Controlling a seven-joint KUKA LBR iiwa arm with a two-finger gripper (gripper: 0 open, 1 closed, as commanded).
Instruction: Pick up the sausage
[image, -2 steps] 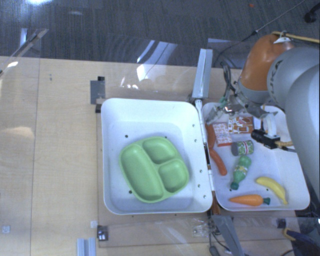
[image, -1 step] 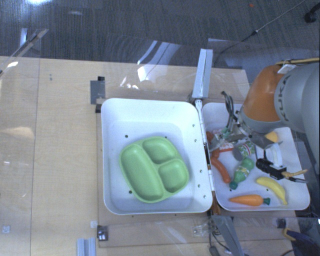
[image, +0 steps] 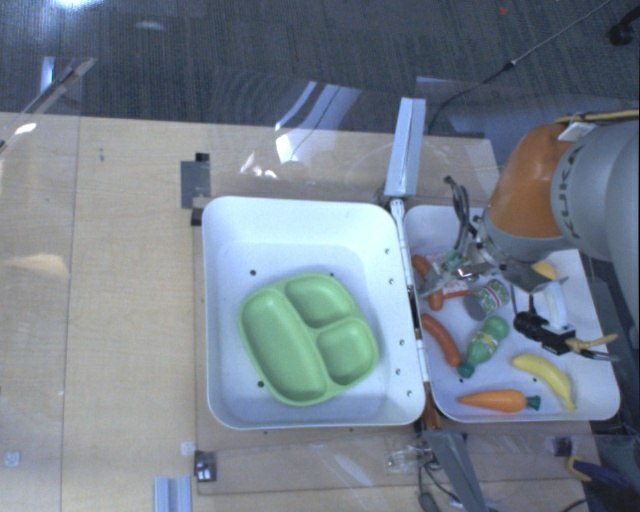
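Right of centre: gripper (image: 462, 268) low in right bin (image: 600, 405), finger state impossible to tell. Sausage (image: 441, 339) lying loose just below it, near bin's left wall, likely next target. Green tray (image: 308, 338) in left bin (image: 300, 225).

Divided plate (image: 305, 338) in left bin (image: 230, 240); sausage (image: 441, 339), bottle (image: 484, 340), banana (image: 546, 376), carrot (image: 494, 401) in right bin (image: 600, 400)

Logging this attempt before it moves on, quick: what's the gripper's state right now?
Gripper: low in the right bin, above the sausage; open or shut cannot be told, nothing seen held.
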